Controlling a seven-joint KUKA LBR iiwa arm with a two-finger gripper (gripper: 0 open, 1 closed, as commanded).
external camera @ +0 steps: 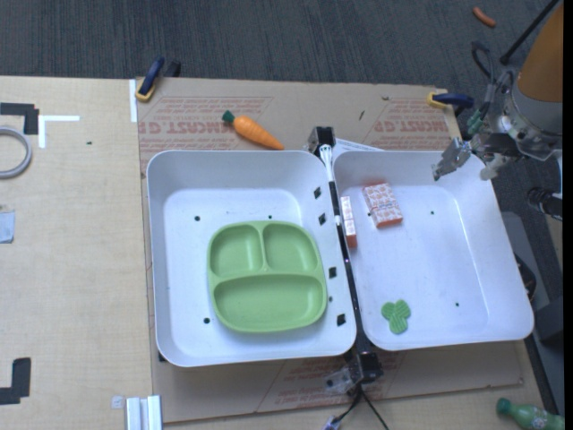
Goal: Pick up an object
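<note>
A small box (382,204), white with a pink-red pattern, is lying in the right bin (483,267) near its far left corner, its printed face turned upward. Another narrow box (347,221) is lying just beside it, against that bin's left wall, and a green leafy piece (396,315) is resting near the near edge. The gripper (467,153) is being held over the far right corner of the right bin, above its rim, and nothing is being pinched; whether it is spread or closed cannot be told. The left bin (175,240) is being occupied by a light green divided plate (266,276) lying flat with three compartments facing up. Both bins are being carried on a brown cardboard sheet (269,106) with red printing, clipped at its far edge by a blue and yellow clamp (150,77). A toy carrot (252,130) is lying on the cardboard beyond the left bin's far edge. Dark grey carpet (269,16) is showing beyond the bench.
</note>
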